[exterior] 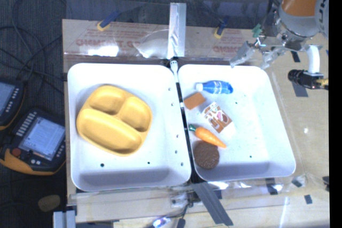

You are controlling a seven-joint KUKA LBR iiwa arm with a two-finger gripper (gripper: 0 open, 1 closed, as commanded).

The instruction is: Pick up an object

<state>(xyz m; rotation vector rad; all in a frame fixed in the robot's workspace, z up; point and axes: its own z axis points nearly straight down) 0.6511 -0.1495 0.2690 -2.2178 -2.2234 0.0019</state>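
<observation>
Five objects are clustered in the left half of the right bin (278, 115)—blue bottle (214, 87), orange block (194, 100), printed packet (218, 117), carrot (208, 136), brown disc (206, 155)—while the gripper (255, 53), fingers spread, is seen over its far rim.

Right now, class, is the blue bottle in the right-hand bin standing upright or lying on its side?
Lying on its side. The blue bottle shows its full length across the bin floor, its white cap pointing toward the divider between the bins.
</observation>
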